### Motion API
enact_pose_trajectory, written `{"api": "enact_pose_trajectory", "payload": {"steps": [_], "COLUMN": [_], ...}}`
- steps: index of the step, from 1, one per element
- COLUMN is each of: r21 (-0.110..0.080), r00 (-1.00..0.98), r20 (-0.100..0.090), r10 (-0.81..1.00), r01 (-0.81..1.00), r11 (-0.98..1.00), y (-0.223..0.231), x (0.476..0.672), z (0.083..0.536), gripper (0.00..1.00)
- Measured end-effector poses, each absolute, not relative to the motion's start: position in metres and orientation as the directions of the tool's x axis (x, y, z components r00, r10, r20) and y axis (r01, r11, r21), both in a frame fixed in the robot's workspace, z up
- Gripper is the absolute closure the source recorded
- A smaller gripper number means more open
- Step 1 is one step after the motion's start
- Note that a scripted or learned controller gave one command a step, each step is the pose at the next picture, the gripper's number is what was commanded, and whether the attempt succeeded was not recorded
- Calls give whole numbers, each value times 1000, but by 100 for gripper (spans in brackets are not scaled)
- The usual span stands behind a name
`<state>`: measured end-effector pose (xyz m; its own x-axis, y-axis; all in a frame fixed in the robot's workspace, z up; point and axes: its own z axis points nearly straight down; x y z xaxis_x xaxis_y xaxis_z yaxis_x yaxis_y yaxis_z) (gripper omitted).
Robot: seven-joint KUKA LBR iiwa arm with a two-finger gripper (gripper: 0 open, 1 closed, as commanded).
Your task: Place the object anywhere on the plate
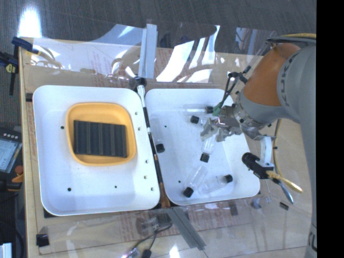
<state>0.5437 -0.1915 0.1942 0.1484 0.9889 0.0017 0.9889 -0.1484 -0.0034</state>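
Two shallow white bins sit side by side on the bench. The left bin [48, 187] occupies the left half of the frame and carries the plate [100, 135], a rounded-square yellow-orange dish with a dark ribbed rectangular centre, set toward the bin's upper middle.

The right bin [174, 112] sits at centre-right. It holds several clear plastic bottles with small black caps (their transparent bodies are hard to separate from the white floor). One bottle [194, 180] lies tilted near the bin's lower edge, cap toward the lower left. A second [216, 182] lies just beside it, with its cap toward the right. A third [207, 145] lies nearer the bin's middle, directly below the tool, its black cap at its lower end. A loose-looking black cap [194, 119] rests above and left of it.

The arm [279, 85] enters from the right of the frame, its orange band visible at upper right. The gripper [216, 127] is low over the middle of the right bin, at the upper end of the third bottle. Whether its fingers are spread or closed, I cannot tell; glare and clutter obscure them.
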Motion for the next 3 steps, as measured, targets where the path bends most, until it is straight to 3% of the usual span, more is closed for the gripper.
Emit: {"api": "enact_pose_trajectory", "payload": {"steps": [1,2,3], "r21": [-3,-3,-4], "r00": [148,-36,-317], "r20": [2,1,2], "r10": [989,999,948], "r01": [989,999,948], "r11": [-148,36,317], "y": [-192,-120,-82], "x": [544,577,562], "z": [194,179,191], "gripper": [0,0,0]}}
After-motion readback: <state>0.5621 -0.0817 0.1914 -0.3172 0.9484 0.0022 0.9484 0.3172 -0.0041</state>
